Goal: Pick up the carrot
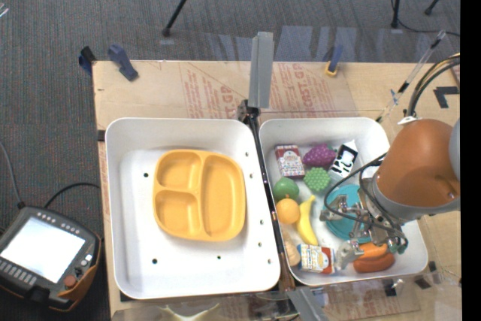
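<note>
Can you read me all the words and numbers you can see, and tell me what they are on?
Red printing on the brown board under the bins: too faint and skewed to read.
Label on the small red box: too small to read.
Black-and-white carton: too blurred to read.
Small carton near the carrot: too small to read.

Orange carrot [373, 261], yellow tray [200, 194] (three-sectioned), purple grapes [319, 156], white bins [124, 139].

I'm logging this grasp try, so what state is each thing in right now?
Carrot: lying in the right bin, under the gripper.
Gripper: down at the carrot, grip unclear.
Banana: lying in the right bin.
Tray: flat in the left bin, compartments up.
Carton: lying on its side.
</note>
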Robot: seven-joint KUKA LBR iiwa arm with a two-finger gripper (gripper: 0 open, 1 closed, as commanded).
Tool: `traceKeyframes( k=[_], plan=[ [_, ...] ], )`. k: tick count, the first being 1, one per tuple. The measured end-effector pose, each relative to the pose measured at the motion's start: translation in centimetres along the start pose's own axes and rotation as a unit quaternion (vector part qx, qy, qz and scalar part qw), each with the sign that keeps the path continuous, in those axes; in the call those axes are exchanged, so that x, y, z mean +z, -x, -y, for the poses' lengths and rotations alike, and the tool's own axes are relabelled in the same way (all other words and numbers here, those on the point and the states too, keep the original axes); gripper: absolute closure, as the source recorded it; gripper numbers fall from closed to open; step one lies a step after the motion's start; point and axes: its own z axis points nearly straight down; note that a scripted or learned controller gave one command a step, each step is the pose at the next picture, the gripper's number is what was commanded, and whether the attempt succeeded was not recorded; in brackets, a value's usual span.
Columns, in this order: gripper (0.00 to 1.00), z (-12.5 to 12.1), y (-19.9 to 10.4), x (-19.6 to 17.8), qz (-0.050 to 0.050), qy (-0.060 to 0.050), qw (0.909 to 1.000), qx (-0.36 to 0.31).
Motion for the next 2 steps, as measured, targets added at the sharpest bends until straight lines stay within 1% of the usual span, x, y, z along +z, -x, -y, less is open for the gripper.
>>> traceKeyframes(
  k=[1,2],
  plan=[
    [1.0,-0.2,0.0,-1.0,-0.002,0.0,1.0,-0.003],
    [1.0,5.2,1.9,-12.7,0.003,-0.003,1.0,0.002]
  ],
)
